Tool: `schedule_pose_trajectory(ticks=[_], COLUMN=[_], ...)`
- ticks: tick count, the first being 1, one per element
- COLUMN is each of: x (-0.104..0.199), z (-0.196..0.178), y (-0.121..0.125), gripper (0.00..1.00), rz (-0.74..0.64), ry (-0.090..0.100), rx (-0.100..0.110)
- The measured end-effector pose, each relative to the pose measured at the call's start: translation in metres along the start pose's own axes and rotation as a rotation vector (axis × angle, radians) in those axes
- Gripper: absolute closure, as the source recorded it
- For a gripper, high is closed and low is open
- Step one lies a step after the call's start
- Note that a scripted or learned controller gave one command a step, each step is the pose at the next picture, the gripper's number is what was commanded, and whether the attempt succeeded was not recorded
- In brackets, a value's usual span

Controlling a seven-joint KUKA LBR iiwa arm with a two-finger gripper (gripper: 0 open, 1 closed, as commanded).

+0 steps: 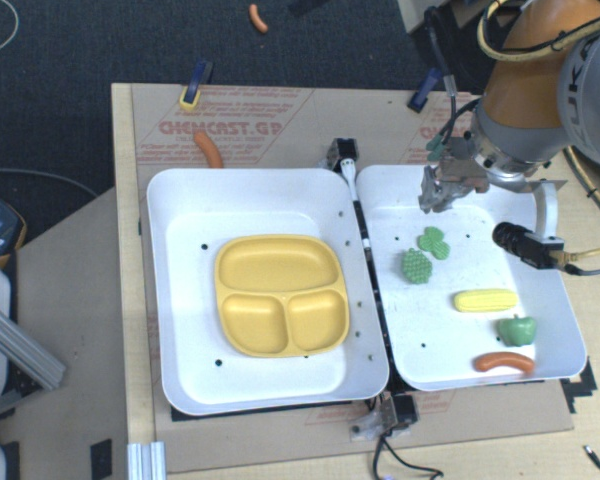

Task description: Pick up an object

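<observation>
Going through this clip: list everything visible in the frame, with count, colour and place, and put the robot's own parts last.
bins: 2, white, side by side on the bench
tray: 1, yellow, three compartments, in the left bin
broccoli pieces: 2, green, upper middle of the right bin
corn cob: 1, yellow, right bin, lower right
green pepper: 1, green, just below the corn cob
sausage: 1, orange-red, near the right bin's front edge
orange sausages: 2, one on the board behind the left bin, one on the dark floor
clamps: 2, blue, at the board's back edge
arm: 1, grey with orange band, from the right
gripper: 1, grey, over the right bin's back part
</observation>
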State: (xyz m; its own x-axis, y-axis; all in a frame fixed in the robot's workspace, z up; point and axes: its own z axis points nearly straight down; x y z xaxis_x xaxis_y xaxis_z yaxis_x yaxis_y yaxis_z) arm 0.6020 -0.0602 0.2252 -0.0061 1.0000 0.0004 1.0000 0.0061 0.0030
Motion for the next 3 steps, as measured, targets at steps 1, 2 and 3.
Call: schedule_pose_trajectory(ticks=[1,2,3], x=[0.059,0.106,0.145], z=[0.002,0.009,-0.004], y=[0.018,0.019,0.015], gripper=[1.0,1.0,1.0], rz=[0.0,0.001,0.001], ry=[0.0,0.001,0.001], rx=[-0.001,0.003,-0.001])
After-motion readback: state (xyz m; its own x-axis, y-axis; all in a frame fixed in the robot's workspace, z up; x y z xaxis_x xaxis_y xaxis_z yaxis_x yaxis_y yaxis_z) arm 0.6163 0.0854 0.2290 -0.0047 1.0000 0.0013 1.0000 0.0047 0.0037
